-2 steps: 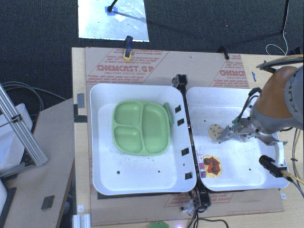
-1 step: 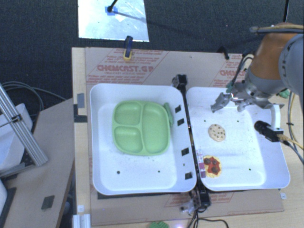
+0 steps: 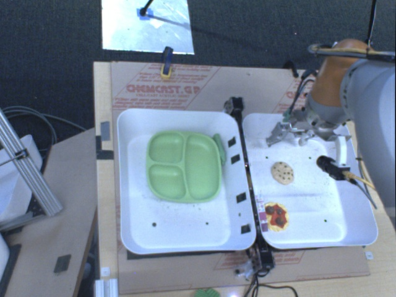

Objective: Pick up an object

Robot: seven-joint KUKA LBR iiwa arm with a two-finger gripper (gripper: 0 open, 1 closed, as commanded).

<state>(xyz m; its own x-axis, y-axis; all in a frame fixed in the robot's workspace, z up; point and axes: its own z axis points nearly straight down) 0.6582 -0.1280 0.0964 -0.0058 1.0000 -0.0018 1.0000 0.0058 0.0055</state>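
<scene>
In the right bin [image 3: 346, 228] lie a round tan cookie with dark chips [image 3: 283, 172] near the middle and a small pizza slice with red topping [image 3: 276, 216] toward the front left. My gripper [image 3: 286, 132] hangs over the back left part of that bin, a short way behind the cookie. Nothing shows between its metal fingers, and I cannot make out how far apart they stand. The left bin [image 3: 133, 221] holds a light green divided plate [image 3: 185, 166] with three compartments.
The grey arm with its orange band [image 3: 331, 73] comes in from the right over the right bin's back edge. A black clip strip [image 3: 240, 166] runs between the two bins. A shiny metal sheet [image 3: 147, 17] lies behind the bench.
</scene>
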